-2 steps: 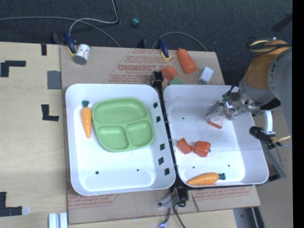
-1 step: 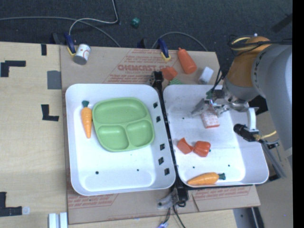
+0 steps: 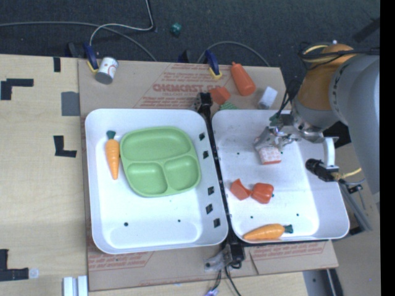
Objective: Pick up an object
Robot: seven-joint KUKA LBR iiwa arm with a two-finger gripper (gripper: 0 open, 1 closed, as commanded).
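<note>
Cardboard covers the worktop (image 3: pixel 173 91) under two white bins. Over the right bin (image 3: pixel 321 217), the fingers (image 3: pixel 271 145) hover at a small pinkish-white object (image 3: pixel 270 156); whether they grip it, I cannot tell. Grasping step, I'd judge; next, a firm close and lift.

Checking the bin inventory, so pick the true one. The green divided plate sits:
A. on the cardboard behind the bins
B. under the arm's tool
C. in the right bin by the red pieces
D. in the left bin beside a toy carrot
D: the green plate lies in the left bin, with a toy carrot at its left side.
</note>
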